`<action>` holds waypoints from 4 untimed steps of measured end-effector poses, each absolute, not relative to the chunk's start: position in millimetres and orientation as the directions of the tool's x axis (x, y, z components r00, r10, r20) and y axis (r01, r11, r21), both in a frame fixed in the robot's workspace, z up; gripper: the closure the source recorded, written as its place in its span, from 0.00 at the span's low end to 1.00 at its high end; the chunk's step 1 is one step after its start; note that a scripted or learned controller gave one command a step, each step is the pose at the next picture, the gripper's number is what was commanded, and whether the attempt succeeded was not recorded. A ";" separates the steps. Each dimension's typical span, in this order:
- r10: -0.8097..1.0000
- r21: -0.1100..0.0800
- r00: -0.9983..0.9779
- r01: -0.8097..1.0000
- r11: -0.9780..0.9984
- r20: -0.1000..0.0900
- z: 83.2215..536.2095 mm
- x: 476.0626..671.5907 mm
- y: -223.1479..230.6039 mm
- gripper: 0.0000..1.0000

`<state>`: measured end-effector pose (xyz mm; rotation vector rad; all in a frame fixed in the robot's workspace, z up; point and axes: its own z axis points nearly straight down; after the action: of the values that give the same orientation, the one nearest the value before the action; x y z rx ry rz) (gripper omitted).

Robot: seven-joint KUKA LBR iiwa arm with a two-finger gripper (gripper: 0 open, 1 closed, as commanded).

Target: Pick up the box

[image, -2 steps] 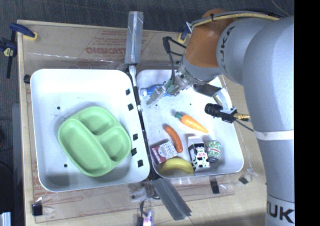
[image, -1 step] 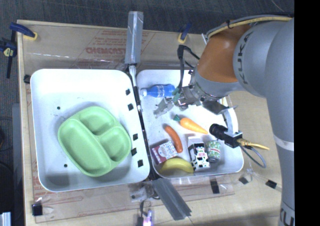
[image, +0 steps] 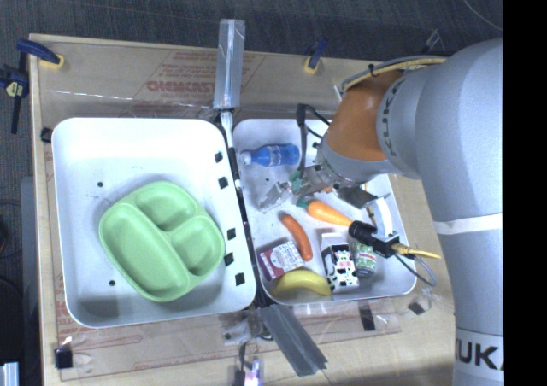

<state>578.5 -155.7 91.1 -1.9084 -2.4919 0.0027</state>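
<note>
A small maroon box (image: 280, 258) lies flat near the front of the right bin (image: 256, 138), between a sausage and a banana. A white carton with black patches (image: 342, 267) stands to its right. My gripper (image: 293, 185) hangs low over the middle of the right bin, behind the box and well apart from it, close to the left end of a carrot (image: 330, 213). The arm's wrist and orange band (image: 359, 124) cover the bin's back right part.
The right bin also holds a blue water bottle (image: 270, 154) at the back, a reddish sausage (image: 297, 236), a banana (image: 302, 283) at the front wall and a small can (image: 366, 261). A green divided plate (image: 162, 239) lies in the left bin (image: 77, 141).
</note>
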 end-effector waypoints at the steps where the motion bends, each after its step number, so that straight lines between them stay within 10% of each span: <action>1: 0.969 0.000 -0.247 0.969 0.247 0.000 184.0 575.7 -193.1 0.00; 2: 0.997 -0.004 0.082 0.997 -0.082 0.001 91.0 600.0 -124.7 0.00; 3: 0.997 -0.006 0.076 0.997 -0.076 0.002 100.9 600.2 -123.5 1.00; 4: 0.997 -0.007 0.076 0.997 -0.076 0.002 100.8 600.2 -123.3 0.00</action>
<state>600.2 -123.3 100.8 -2.2995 -2.1317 0.0053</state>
